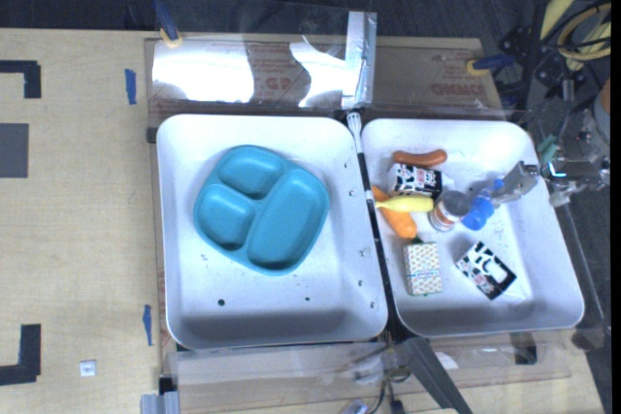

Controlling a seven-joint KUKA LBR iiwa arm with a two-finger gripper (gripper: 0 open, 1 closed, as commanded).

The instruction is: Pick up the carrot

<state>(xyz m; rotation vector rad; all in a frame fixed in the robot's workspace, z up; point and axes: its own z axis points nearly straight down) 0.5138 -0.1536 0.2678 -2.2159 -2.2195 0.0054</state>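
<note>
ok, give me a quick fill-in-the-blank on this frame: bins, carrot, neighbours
1. The blue divided plate lies in the ____ bin.
2. The carrot lies in the ____ bin.
3. The yellow banana lies right beside the ____.
4. The sausage lies nearest the bin's ____ wall.

Missing words: left; right; carrot; far

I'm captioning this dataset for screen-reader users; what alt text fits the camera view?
Two shallow white bins sit side by side: the right bin holds a small orange carrot beside a yellow banana, a sausage, a small bottle and little cartons. The left bin holds a blue divided plate.
</note>
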